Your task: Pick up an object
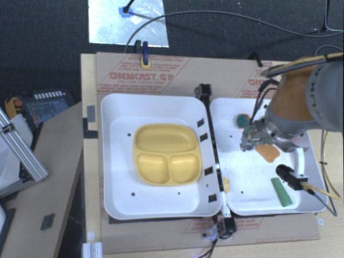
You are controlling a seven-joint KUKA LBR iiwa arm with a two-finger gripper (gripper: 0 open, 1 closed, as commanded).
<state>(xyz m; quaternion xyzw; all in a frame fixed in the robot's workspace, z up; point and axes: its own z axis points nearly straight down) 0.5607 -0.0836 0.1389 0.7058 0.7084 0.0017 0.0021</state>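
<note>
Even overhead light, bright; glare on foil sheet [128,14]; white bins [115,117] near blown out; slight softness, img grainy.

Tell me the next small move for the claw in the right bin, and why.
Probably a short, straight descent. The claw hangs in the right bin with the orange object right beside it and a teal object just behind. I cannot tell whether anything sits between its fingers, so lowering onto the orange piece looks like the safest try.

robot lab: bench [161,69], white bins [115,144], cables [242,20]
</note>
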